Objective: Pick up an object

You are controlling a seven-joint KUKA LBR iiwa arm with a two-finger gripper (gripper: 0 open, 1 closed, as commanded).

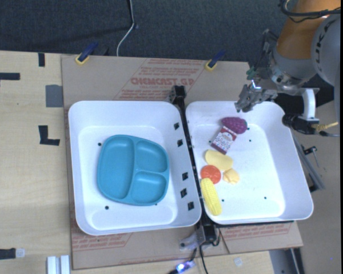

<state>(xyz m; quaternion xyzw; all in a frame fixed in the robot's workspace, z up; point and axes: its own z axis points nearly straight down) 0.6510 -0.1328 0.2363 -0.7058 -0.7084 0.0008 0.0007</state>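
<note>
A: Hovering over the right bin's point(286, 170) far edge, claw point(244, 103) just above and beside the grapes point(234, 123). Tips too small and dark to read; cannot tell whether spread or pressed together. Nothing seen pinched.

B: Picking which, then?

A: Likely the grapes, nearest. Just below, touching or nearly so, a red packet point(223, 140). Further down, a yellow piece point(219, 160), a tomato point(211, 174), a small yellow bit point(231, 177), and corn point(210, 196) against the bin's left wall.

B: Going wrong how?

A: Crowding. Coming down on the grapes could nudge the packet or catch both. Rounded, bumpy shape, so probably slipping out of a shallow pinch. Corn hard against the wall, little room for a finger there.

B: Left bin point(83, 153)?

A: Holding a blue plate point(132, 170), flat and wide, a poor pick.

B: Any writing?

A: Red print on the cardboard point(154, 79) over the counter, beginning "CHEMCAST"; rest unreadable. White marks on the packet, not legible.
</note>
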